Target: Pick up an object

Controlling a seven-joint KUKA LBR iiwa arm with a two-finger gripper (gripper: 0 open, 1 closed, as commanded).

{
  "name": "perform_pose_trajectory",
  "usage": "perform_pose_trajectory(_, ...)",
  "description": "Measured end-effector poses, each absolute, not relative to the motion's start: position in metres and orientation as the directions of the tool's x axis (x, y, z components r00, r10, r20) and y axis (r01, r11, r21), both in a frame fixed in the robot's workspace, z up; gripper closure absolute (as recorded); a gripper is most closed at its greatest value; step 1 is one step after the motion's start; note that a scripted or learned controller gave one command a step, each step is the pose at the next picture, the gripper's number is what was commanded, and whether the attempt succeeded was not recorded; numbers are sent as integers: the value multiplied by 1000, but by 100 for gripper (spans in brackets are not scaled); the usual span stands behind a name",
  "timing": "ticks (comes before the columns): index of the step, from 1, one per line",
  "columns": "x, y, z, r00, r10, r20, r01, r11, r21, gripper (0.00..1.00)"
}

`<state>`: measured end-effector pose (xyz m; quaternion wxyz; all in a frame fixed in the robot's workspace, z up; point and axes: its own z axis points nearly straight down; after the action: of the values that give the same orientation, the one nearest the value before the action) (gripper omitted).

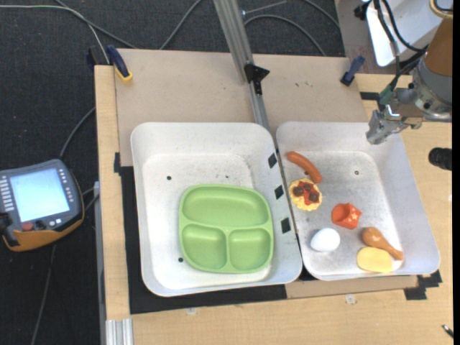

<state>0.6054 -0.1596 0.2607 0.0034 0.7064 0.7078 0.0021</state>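
The right bin [402, 185] holds several toy foods: an orange sausage [304, 165] at its back left, a small pizza-like piece [305, 195], a red piece [346, 215], a white egg [325, 240], a brown drumstick [382, 242] and a yellow piece [374, 261] at the front. My gripper [379, 129] hangs over the bin's back right corner, above and apart from all of them. Nothing shows between its tips.
The left bin [154, 192] carries a green divided plate [226, 228]. A metal pole [237, 34] slants down to the gap between the bins. A teach pendant [36, 203] lies off the bench at left. Blue clamps [119, 63] grip the board's back corners.
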Motion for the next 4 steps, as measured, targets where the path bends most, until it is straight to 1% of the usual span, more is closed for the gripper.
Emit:
perform_pose_trajectory(1,607,-160,299,-2,1000,-2,1000,2,7,100)
perform_pose_trajectory(2,603,-113,278,-5,1000,3,1000,5,-3,100)
perform_pose_trajectory(3,600,-62,257,-6,1000,3,1000,6,-4,100)
perform_pose_trajectory(4,601,-5,259,-7,1000,3,1000,7,-2,100)
